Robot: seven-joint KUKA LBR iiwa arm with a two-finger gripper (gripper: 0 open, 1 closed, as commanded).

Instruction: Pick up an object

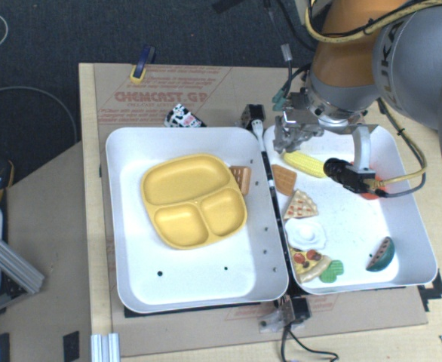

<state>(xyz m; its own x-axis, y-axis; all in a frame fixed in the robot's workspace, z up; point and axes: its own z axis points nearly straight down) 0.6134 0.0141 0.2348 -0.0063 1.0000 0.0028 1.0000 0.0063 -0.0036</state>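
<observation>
I have the gripper low at the right bin's back-left corner, just above the toy corn cob. I can't tell the jaws' state. So near the rim, they may clip it and miss.

One fixed camera looks down at a slant from above the desk, far enough to take in both white bins; the arm enters from about two o'clock.
</observation>
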